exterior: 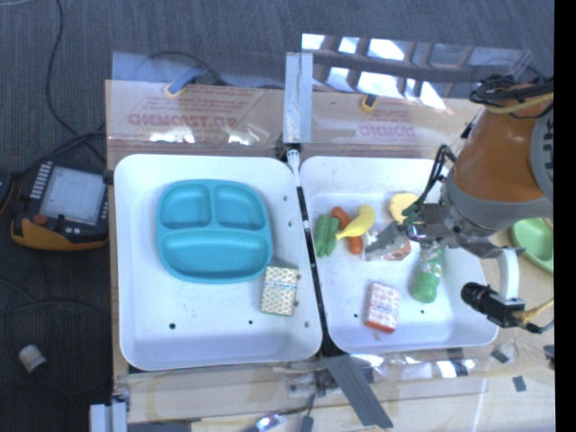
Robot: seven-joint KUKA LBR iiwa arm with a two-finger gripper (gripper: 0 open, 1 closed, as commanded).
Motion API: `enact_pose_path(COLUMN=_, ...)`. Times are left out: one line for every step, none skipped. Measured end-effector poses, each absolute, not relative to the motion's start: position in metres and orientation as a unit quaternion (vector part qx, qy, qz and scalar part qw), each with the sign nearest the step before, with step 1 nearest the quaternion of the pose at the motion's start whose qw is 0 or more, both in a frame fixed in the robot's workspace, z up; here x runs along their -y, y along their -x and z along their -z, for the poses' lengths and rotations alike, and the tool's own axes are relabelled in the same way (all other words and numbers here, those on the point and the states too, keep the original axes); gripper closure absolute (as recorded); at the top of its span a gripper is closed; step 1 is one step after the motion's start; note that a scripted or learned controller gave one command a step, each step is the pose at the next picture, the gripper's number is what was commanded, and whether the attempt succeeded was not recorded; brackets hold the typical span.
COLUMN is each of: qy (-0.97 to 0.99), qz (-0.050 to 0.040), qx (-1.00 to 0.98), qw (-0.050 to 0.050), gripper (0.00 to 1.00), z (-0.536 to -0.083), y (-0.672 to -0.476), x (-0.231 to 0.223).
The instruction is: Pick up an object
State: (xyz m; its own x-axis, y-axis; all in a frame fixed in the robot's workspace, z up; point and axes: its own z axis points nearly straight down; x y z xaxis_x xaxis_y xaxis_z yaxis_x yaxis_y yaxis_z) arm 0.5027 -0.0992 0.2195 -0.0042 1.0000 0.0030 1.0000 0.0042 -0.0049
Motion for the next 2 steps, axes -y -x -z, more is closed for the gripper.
enact_pose_path(qy=0.744, qz=0.0051, qx=0.668, qw=-0.007, gripper=0.0, z=-0.101, y=-0.49, x=0.103)
enact_pose_path(qy=0.803, qz=-0.0021, qx=0.595, qw=0.0, gripper=0.0, z=-0.166, y=-0.553, x=0.154)
